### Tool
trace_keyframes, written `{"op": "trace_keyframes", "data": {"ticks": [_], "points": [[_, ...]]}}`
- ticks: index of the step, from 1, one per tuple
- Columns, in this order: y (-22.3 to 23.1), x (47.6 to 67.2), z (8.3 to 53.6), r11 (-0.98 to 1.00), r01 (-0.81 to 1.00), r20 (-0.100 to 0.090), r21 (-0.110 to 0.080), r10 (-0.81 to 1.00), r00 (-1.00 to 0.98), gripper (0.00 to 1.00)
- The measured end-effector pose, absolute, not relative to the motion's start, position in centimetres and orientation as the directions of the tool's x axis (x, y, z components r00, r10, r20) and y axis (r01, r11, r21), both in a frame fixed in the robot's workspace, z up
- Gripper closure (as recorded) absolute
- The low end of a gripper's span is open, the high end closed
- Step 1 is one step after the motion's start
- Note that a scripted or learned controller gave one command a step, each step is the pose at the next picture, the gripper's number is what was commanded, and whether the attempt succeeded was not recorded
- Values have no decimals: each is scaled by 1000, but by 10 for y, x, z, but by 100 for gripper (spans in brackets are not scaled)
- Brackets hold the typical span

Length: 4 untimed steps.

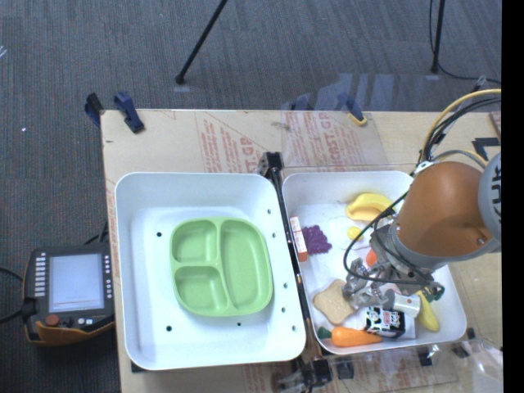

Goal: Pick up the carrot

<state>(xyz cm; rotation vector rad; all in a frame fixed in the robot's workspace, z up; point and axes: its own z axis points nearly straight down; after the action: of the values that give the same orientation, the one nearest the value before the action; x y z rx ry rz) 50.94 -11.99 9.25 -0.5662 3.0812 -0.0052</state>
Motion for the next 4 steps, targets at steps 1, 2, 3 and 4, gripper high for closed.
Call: {"op": "trace_keyframes", "data": {"ticks": [1,2,3,4], "points": [[-67,564,193,917,-398,-15,-4,-398,-917,100],[-122,510,102,835,-550,4,7,-550,-835,100],[-94,542,217,869,-494,-12,-6,-494,-869,100],[-155,531,216,448,-894,-5,0,-894,-448,100]]}}
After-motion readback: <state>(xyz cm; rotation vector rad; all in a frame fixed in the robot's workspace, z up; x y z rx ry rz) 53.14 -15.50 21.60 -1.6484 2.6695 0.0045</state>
